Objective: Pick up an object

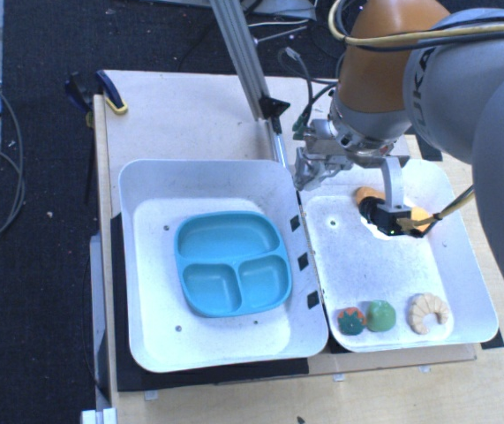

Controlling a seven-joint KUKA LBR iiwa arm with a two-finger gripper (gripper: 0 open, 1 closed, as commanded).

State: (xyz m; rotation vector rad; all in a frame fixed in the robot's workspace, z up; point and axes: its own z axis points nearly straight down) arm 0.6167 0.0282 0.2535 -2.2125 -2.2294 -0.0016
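Note:
My gripper (307, 175) hangs over the far left corner of the right bin (463, 263), close to the wall shared with the left bin. Nothing is visible in it. Three small things lie in a row along the right bin's near edge: a green and red piece (350, 321), a round green piece (380, 314) and a pale ribbed croissant-like piece (429, 313). They are well away from the gripper, toward the front. A small orange thing (365, 195) shows at the back of the right bin, partly hidden by the robot's wrist parts.
The left bin (146, 325) holds a blue divided plate (232, 263) with three compartments. A slanted metal rail (243, 47) rises behind the bins. The grey arm (463, 69) covers the right bin's far right corner.

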